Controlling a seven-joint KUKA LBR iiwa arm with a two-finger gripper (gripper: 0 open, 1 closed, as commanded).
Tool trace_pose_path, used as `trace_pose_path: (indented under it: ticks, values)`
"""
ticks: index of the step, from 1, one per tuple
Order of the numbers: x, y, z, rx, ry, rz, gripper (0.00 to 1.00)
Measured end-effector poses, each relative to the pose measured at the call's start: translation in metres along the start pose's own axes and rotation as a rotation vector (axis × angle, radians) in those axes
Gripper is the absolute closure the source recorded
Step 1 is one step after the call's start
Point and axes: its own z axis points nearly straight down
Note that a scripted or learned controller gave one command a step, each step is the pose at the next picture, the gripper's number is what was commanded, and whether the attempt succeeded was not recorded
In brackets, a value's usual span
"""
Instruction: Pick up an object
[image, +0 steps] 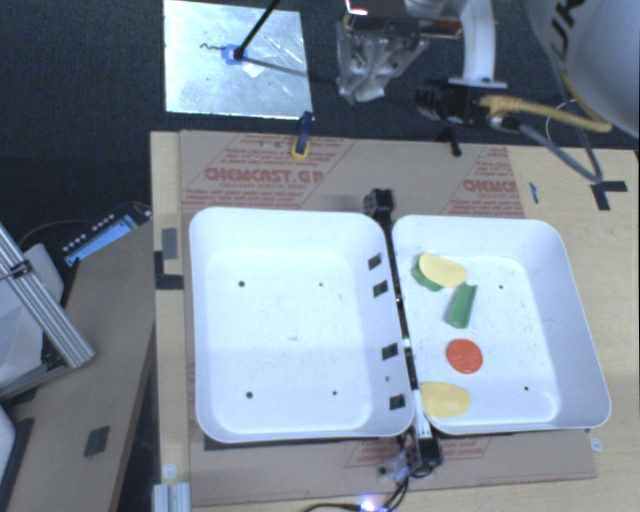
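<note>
Overhead, the grey robot arm (585, 50) bulks into the upper right corner, well above and behind the bins. Its gripper (368, 68) hangs at the top centre over dark floor, beyond the far edge of the worktop (165, 330); whether it is wide or narrow I cannot tell from this blurred view, and nothing shows in its grasp.

Next in size, the two shallow white plastic bins sit side by side on a brown cardboard sheet (260, 170). The left bin (290, 330) is bare. The right bin (520, 330) holds every candidate for picking.

What the coming move turns on: the objects lie toward the camera and somewhat right of the gripper, so it would have to travel forward over the right bin's far rim and descend. Nearest to it is the pale yellow flat piece (441, 270), resting partly on a dark green piece (425, 281). Just beside these lies the green cylinder (461, 305), its long axis running near-to-far with a slight tilt. Closer to the camera sit the orange-red round disc (463, 357) and a second yellow flat piece (446, 399), near the bin's inner wall.

A shiny silver sheet (235, 55) lies on the floor beyond.
</note>
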Motion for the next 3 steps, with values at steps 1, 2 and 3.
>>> trace_pose_path:
  ticks: [1, 2, 3]
  values:
    - [0.049, -0.053, 0.009, 0.014, -0.003, -0.004, 1.0]
    - [-0.066, -0.003, 0.031, 0.013, -0.01, 0.019, 1.0]
    - [-0.026, -0.026, 0.007, 0.01, -0.004, 0.001, 1.0]
